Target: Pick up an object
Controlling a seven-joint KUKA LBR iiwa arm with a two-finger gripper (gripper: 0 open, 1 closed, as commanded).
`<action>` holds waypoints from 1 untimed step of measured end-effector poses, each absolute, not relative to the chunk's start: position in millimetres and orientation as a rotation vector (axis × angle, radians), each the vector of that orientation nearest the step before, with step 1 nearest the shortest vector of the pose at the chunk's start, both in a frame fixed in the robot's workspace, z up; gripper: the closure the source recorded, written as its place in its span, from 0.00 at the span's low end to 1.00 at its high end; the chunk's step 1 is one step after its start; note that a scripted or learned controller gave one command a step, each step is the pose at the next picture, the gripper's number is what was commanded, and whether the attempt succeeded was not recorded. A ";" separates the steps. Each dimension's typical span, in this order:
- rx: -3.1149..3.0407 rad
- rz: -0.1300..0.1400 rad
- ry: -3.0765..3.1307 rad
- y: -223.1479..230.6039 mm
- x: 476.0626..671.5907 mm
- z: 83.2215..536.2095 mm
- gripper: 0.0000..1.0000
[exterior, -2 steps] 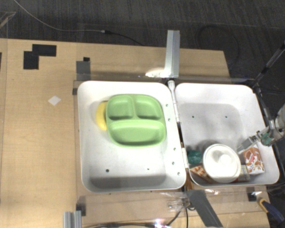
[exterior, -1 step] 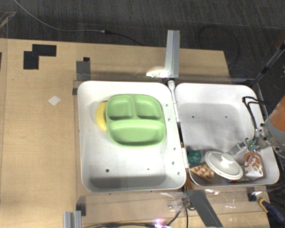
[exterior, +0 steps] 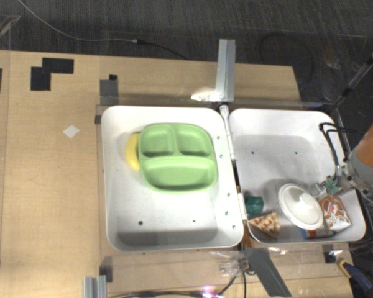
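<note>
Green divided plate (exterior: 176,156) flat in left bin, over yellow obj (exterior: 132,152) at its left edge.

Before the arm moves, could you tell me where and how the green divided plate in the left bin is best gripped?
Probably by the green divided plate's near rim, coming straight down: it lies flat and upright, so the raised edge is the only thin part. The far-left edge overlaps a yellow object, and the right edge sits close to the left bin's wall.

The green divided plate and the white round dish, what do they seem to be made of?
The green divided plate looks like molded plastic with a matte finish: even colour, soft rounded ridges, no sharp glare. The white round dish looks glossier, with a smooth bright surface; it could be glazed ceramic or hard plastic, and the view cannot settle which.
</note>
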State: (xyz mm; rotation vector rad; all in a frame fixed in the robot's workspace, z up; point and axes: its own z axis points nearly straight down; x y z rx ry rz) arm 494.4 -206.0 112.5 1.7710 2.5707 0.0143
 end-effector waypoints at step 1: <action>1.770 0.014 2.569 -206.3 494.6 112.8 0.00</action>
